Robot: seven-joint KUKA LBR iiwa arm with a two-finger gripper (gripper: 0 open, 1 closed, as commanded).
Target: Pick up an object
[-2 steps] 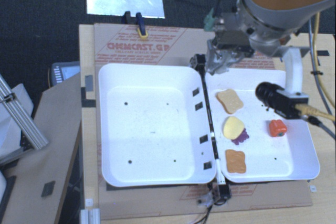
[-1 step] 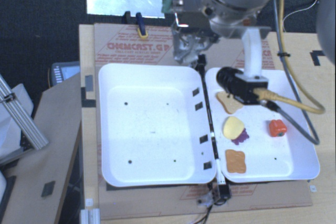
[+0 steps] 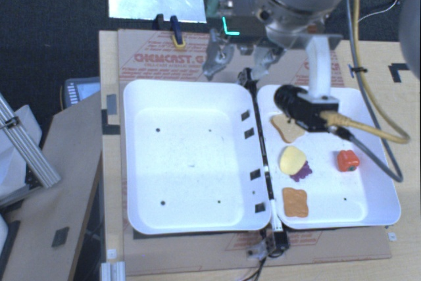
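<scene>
My gripper [image 3: 240, 64] hangs over the back rim where the two bins meet, open, with nothing between its two grey fingers [image 3: 215, 60]. In the right bin [image 3: 378, 207] lie several small toy foods. A tan bread slice [image 3: 287, 129] sits nearest the gripper. In front of it a yellow lemon-like piece [image 3: 293, 158] rests against a purple piece [image 3: 303, 172]. To their right sits a red pepper [image 3: 348, 160], and an orange-brown toast [image 3: 295, 202] lies at the front. All of them are below and to the right of the gripper, apart from it.
The left bin [image 3: 191, 154] lies beside the right one, a black clip strip [image 3: 258, 141] joining them. A black device [image 3: 299, 108] on a white bracket, with a yellow cable [image 3: 368, 130], reaches over the right bin's back. Cardboard [image 3: 171, 57] lies under both bins.
</scene>
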